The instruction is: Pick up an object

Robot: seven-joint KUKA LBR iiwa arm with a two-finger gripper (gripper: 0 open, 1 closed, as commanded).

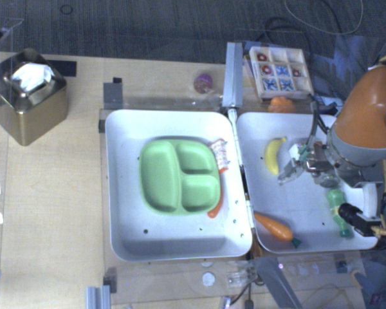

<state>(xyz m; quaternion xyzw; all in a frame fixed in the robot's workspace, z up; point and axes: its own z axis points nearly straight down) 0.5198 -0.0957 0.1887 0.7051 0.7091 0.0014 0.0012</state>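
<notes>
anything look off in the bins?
Mostly tidy. The green divided plate sits slightly skewed in the left bin, with an orange item and a small wrapper-like thing wedged along its right edge. The carrot lies against the right bin's front rim.

Floor [148, 11]: dark grey carpet across the top, with a thin cable [328, 11] looped on it at upper right.
Bench [51, 205]: pale wood surface, evenly lit, faint glare at the left edge.
Box [27, 102]: brass-coloured, open-topped, at the bench's upper left, white material inside.
Metal bracket [232, 76]: upright between the two bins' far corners.
Board [280, 71]: tic-tac-toe grid with red and blue pieces, at the bench's far edge.
</notes>
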